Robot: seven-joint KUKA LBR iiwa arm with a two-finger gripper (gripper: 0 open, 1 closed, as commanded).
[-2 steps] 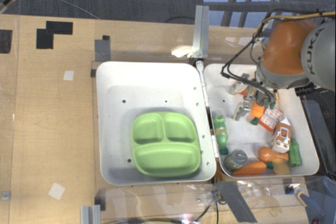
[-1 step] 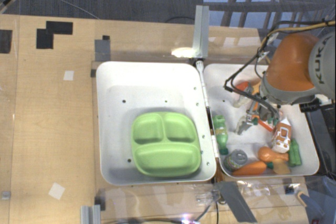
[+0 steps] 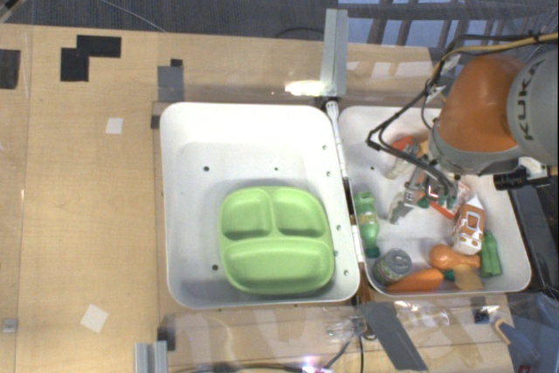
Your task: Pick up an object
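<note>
While the left bin [image 3: 188, 153] carries a green divided tray [image 3: 276, 238] lying flat toward its near side, nothing in it concerns the present step, and the work lies in the right bin [image 3: 367, 131]. Against that bin's left wall stands a small green bottle [image 3: 366, 221], and nearer the front edge lie a round metal can [image 3: 395, 263] on its side and an orange carrot [image 3: 416, 280] just beside it. Further right rest an orange ball-shaped fruit [image 3: 444, 257], a white carton with red markings [image 3: 469, 226] and a dark green piece [image 3: 490, 256] against the right wall. The gripper [image 3: 410, 201] hangs over the middle of this bin, below the arm's orange band [image 3: 472, 105], with cables running around the wrist. One slim grey finger [image 3: 400, 207] points down toward the bare floor of the bin between the green bottle and the carton; whether the jaws stand wide or narrow cannot be told from this slanted view, and no thing is seen between them. Judged from this, the step in hand is the approach: nothing is lifted yet. The next move calls for choosing one target, most likely the bottle or the can nearby, centring the jaws over it, and descending without striking the neighbouring items or the bin wall.
</note>
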